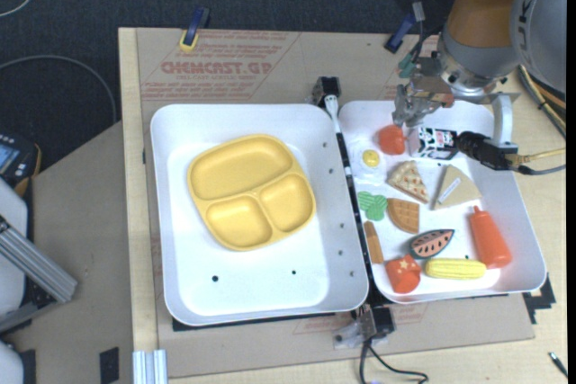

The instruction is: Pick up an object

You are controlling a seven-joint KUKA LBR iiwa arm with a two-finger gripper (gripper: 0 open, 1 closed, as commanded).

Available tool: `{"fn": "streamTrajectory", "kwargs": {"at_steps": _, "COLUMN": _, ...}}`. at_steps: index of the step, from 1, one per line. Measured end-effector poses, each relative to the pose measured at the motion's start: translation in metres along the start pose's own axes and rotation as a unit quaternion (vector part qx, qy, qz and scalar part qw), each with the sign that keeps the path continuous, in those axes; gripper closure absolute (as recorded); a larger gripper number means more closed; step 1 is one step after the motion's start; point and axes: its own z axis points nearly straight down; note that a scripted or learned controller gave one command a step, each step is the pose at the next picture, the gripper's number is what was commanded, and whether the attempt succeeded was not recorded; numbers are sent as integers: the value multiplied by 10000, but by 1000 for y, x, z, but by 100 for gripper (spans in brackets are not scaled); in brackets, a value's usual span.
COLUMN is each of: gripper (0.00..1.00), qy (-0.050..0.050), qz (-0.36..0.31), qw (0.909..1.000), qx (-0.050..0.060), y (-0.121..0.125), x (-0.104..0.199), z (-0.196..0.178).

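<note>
Hanging over the back of the right bin (526, 258), the jaws (407, 111) sit just above a red tomato (391, 139); whether they are apart or together I cannot tell. The left bin (171, 193) holds a yellow divided plate (250, 191).

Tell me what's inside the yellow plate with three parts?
Nothing that I can see. The yellow plate sits in the left white bin, and all three sections look bare. The toy food, like the corn and ketchup bottle, lies in the right bin.
</note>
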Motion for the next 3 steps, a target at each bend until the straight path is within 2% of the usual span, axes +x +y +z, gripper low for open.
{"fn": "streamTrajectory", "kwargs": {"at_steps": 2, "gripper": 100, "qy": 0, "qz": -10, "qw": 10000, "qx": -26, "y": -4, "x": 8, "z": -15}}
{"fn": "streamTrajectory", "kwargs": {"at_steps": 3, "gripper": 100, "qy": -4, "qz": -4, "qw": 10000, "qx": -30, "y": 9, "x": -5, "z": -13}}
